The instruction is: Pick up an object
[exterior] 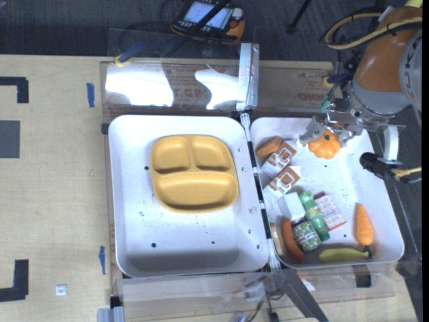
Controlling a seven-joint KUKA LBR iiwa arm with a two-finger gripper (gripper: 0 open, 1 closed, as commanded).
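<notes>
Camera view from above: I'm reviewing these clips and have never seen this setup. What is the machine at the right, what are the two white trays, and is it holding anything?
One fixed camera looks down at a slant on a wooden bench. The grey and orange thing at the right is a robot arm; its gripper hangs over the far end of the right bin. A small orange toy fruit sits right under the gripper, but I cannot tell whether it is gripped or just lying there. The right bin also holds small packets, a green bottle, a carrot and a banana. The left bin holds a yellow divided plate.
</notes>
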